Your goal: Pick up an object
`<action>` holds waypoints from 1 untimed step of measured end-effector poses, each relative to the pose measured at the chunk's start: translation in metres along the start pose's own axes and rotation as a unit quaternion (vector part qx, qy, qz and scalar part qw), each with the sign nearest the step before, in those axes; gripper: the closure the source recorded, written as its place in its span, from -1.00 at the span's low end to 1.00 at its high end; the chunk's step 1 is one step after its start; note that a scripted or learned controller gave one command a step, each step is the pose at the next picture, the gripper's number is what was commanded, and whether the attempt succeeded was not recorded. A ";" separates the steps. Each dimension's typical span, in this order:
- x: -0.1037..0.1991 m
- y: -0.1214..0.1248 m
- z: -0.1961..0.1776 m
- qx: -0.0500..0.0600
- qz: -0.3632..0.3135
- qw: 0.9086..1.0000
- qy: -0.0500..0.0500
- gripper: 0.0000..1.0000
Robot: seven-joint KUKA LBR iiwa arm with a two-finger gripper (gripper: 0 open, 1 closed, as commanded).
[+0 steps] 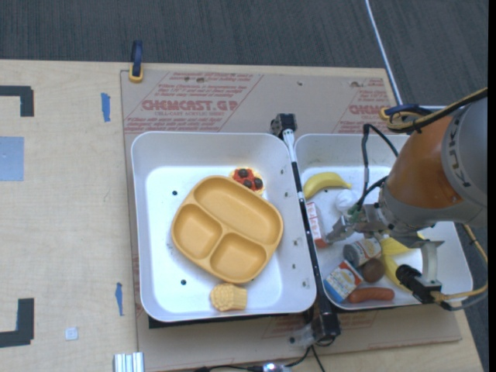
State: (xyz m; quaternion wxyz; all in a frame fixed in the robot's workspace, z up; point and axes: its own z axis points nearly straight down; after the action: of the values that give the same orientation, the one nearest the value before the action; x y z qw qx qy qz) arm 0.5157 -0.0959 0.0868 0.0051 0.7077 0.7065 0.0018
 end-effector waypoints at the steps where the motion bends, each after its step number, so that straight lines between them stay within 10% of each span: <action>1: 0.000 0.001 -0.011 -0.002 0.000 1.000 0.000 1.00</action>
State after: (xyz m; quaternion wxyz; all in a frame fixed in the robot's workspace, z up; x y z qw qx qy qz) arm 0.5170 -0.0955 0.0975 0.0064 0.7076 0.7066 0.0032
